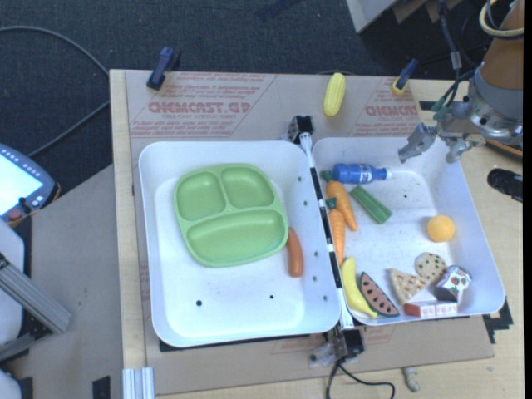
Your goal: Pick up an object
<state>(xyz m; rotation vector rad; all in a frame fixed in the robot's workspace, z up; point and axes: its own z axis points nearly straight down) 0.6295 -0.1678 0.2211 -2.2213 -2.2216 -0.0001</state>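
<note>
Camera view, glossy round orange ball [440, 228], smooth white bin [478, 248]

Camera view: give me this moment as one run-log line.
gripper: open, over right bin's far edge, holding nothing | nearest: blue bottle | left bin: green plate, sausage | pick: not done

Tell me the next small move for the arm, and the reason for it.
Probably lower the end effector toward the orange ball. It hovers above the right bin's back corner with nothing between its fingers, and the ball lies alone on bare floor almost straight in front of it, apart from the bottle and carrots.
</note>
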